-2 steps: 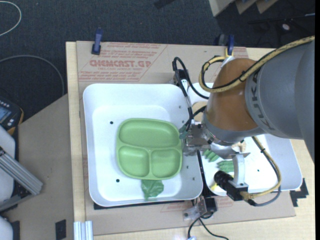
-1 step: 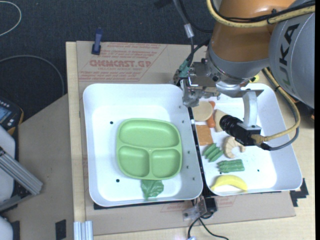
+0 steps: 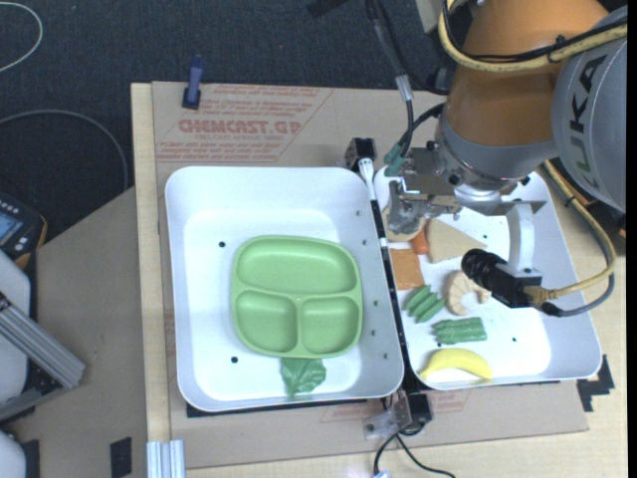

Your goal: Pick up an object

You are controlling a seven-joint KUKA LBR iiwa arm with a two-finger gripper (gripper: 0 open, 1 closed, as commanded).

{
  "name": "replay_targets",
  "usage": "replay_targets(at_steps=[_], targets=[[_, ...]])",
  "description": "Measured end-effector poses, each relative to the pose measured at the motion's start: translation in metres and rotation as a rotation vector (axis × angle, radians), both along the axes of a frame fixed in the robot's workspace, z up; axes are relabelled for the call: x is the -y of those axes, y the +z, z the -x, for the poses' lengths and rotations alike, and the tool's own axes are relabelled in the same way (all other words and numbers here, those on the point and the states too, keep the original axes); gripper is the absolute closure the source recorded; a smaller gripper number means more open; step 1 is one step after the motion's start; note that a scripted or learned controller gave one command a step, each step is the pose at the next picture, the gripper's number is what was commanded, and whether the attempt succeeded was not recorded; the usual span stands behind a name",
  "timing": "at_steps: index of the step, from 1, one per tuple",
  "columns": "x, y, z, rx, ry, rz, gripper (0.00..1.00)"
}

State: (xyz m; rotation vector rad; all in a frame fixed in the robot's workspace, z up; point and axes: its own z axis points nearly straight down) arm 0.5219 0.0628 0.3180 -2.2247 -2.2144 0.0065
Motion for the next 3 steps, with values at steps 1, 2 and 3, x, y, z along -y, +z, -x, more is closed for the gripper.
replay_targets(at_steps=[1, 2, 3], targets=[[0.071, -0.009, -0.014, 0.002, -0.003, 0.001, 1.0], [0.025, -0.09, 0.017, -0.006, 0.008, -0.003, 1.0], [-0.018, -0.098, 0.045, -0.002, 0.009, -0.003, 1.0]])
